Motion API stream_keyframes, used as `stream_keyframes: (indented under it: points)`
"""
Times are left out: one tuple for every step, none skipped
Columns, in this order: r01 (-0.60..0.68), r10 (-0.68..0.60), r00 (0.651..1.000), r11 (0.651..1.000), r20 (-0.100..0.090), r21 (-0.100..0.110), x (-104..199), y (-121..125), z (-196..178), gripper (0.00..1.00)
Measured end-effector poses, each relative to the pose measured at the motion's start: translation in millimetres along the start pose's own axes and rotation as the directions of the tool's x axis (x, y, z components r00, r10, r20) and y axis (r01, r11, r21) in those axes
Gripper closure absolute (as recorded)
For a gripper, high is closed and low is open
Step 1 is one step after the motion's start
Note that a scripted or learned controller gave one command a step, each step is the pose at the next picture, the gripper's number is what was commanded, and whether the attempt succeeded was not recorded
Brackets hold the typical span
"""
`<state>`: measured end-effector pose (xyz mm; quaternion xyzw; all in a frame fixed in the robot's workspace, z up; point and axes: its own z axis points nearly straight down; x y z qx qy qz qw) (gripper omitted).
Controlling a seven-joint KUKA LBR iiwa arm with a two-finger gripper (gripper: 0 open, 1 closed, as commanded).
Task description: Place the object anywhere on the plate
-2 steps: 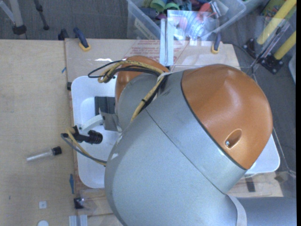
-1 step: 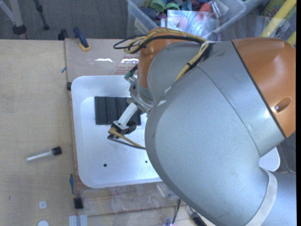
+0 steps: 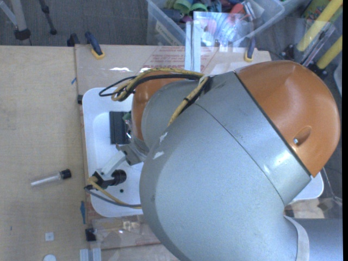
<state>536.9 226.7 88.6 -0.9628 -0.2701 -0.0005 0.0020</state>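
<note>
Covering most of both bins, the arm [image 3: 228, 167] leaves little to check.

**Items**
- Gripper [image 3: 130, 148]: low over the bin [image 3: 87, 145] on the view's left, near that bin's left wall. Whether it is spread or closed cannot be told.
- Block [image 3: 117, 126]: black and flat, lying on the bin floor just beside the gripper, on the far side of it. It is probably the object. It is not seen to be held.
- Plate: hidden by the arm, so its place cannot be told.
- Tube [image 3: 51, 177]: small, with a black cap, lying on the bench [image 3: 38, 118] outside the bin, well apart from the gripper.
- Clamp [image 3: 96, 47]: blue, at the far corner of the board.
- Tub [image 3: 217, 4]: clear, full of toys, beyond the bins.

**Risks (judged)**
- A grasp closing beside the block instead of around it would come up with nothing.
- The block lies flat, which gives little to pinch, so it may be pushed along the floor toward the wall.
- A low sweep could knock the bin's rim.
- With the plate unseen, a release could land off it.

**Room**
- Left: the wall is near, so there is little margin.
- Far side: the block stands in the way.
- Upward: this looks like the freest way out.
</note>
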Motion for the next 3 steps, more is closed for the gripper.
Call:
stream_keyframes:
  points:
    - [-0.343,0.343,0.939,0.939,-0.018,-0.002,-45.7,-24.5,-3.2,0.00]
    - [-0.348,0.348,0.938,0.938,-0.007,0.000,-48.0,-24.1,-11.2,1.00]
    - [-0.043,0.043,0.999,0.999,-0.003,-0.005,20.7,14.7,0.0,1.00]
